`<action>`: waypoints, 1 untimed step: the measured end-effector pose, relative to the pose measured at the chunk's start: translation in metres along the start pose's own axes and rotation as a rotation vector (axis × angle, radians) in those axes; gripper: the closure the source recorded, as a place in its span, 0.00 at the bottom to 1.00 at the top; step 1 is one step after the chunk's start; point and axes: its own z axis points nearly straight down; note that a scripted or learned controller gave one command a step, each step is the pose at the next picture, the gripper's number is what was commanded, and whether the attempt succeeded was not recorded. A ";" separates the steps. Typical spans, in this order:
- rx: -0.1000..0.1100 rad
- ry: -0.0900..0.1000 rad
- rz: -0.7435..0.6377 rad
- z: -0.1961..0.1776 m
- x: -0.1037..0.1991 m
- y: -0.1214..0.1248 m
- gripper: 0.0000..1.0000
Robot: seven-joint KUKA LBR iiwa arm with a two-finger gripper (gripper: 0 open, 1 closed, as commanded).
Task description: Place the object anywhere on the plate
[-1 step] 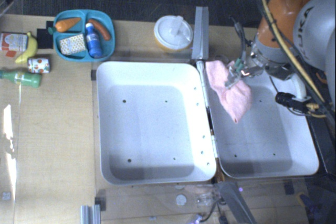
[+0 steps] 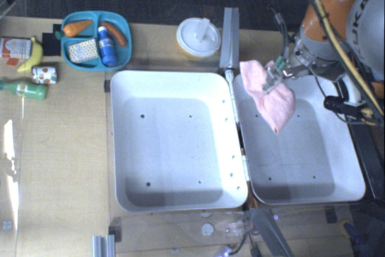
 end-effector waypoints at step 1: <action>0.000 0.001 -0.405 -0.010 0.051 0.012 1.00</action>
